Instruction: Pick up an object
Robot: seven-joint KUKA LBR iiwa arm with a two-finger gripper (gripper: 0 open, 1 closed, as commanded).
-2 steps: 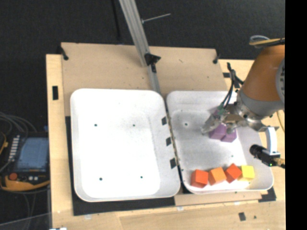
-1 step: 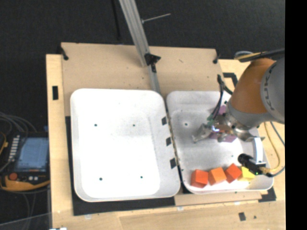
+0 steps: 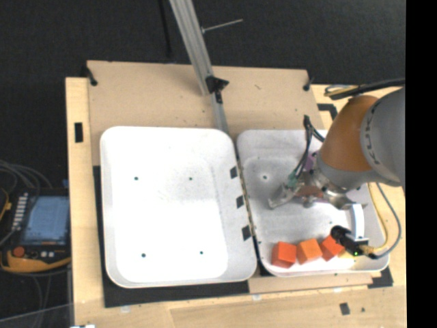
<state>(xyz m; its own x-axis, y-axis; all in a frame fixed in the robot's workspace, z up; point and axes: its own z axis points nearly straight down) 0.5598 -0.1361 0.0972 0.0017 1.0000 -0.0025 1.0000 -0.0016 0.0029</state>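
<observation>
Gripper (image 3: 280,198) hung low inside the right bin (image 3: 273,149), near its middle; finger state could not be told. Three orange blocks (image 3: 307,251) lay in a row along that bin's near wall, apart from the gripper.

I read no text, label, brand or number; pendant screen (image 3: 46,221) at left too blurred.
</observation>
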